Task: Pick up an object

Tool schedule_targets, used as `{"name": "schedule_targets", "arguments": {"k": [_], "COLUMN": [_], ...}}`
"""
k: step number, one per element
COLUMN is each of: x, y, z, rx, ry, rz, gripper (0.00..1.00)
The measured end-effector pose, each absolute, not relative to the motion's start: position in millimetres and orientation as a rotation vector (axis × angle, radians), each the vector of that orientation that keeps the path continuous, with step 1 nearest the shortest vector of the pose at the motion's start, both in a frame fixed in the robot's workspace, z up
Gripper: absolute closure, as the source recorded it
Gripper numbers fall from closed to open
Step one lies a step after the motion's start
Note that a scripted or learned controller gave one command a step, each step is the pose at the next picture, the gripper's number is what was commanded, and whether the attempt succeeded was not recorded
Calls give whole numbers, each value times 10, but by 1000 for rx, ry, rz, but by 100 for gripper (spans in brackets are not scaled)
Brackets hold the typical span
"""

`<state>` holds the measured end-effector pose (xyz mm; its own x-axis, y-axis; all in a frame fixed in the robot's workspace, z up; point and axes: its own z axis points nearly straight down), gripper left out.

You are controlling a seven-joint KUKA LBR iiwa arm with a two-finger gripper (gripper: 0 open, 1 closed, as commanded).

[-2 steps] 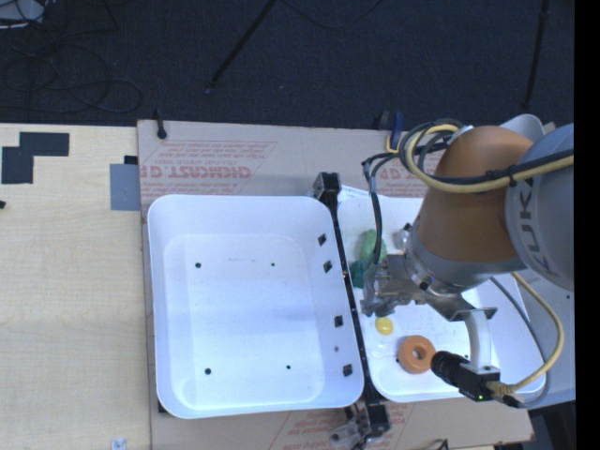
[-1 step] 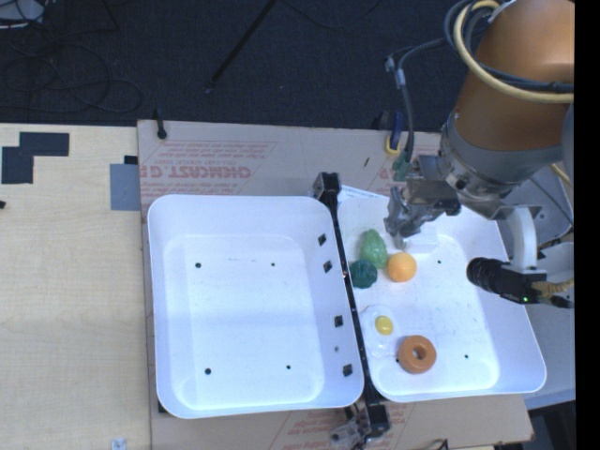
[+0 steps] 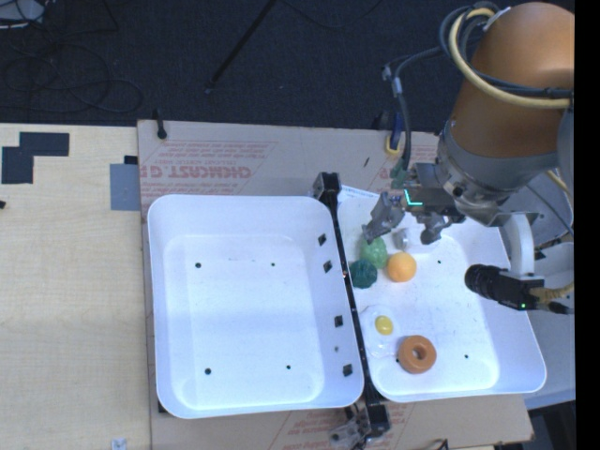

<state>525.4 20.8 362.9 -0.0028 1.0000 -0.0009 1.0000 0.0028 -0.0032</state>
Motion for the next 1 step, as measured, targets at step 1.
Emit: {"name": "schedule_targets", "arguments": {"k": [1], "x": [4740], "y": [920], "z": [4168], "rx": [-2212], "ry": [-2229], "rz": [-1], "gripper": [0]}}
